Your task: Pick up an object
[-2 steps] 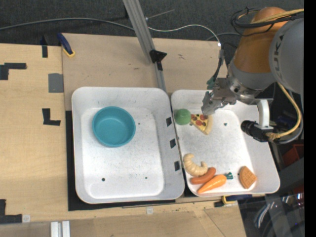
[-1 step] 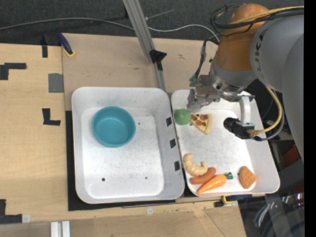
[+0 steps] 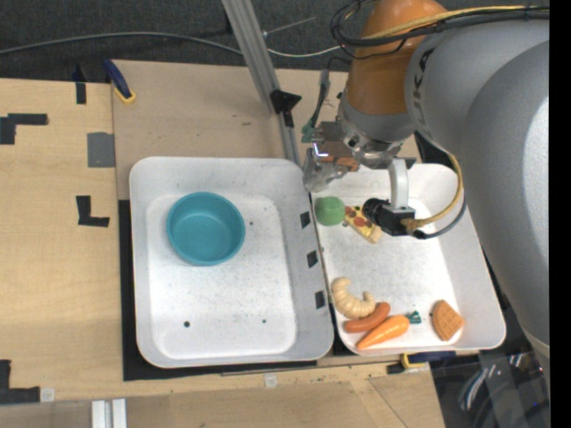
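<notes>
Just below the gripper (image 3: 323, 172) — its state unclear — lies the green ball (image 3: 329, 210).

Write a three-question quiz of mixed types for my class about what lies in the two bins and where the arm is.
1. True or false: the blue bowl sits in the left bin.
2. Which item lies nearest the gripper? A) the carrot B) the green ball C) the orange waffle piece
3. Fill in: the carrot lies by the ____ edge of the right bin, beside a red sausage and a pale curved pastry.

Key
1. True; the bowl is the one item in that bin.
2. B; the ball lies just below the gripper at the bin's far left corner.
3. Near (bottom).
</notes>
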### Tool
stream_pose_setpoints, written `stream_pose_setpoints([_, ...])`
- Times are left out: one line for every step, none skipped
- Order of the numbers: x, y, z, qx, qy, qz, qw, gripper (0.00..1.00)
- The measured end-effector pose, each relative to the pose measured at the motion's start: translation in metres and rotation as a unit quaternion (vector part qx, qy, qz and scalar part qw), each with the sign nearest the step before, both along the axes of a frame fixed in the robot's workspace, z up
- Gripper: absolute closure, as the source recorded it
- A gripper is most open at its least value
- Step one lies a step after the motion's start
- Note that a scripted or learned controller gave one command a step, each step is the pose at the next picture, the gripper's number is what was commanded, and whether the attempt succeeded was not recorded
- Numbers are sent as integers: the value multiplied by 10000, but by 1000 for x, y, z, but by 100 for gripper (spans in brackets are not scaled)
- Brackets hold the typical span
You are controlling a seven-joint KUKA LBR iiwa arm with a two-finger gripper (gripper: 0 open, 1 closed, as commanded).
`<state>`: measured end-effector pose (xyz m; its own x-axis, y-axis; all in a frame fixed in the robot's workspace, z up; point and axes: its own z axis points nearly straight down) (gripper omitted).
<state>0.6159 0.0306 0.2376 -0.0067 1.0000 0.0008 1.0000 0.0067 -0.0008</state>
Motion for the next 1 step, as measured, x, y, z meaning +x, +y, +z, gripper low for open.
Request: stream_pose_setpoints([15, 57, -13, 0, 5, 1, 10000, 100])
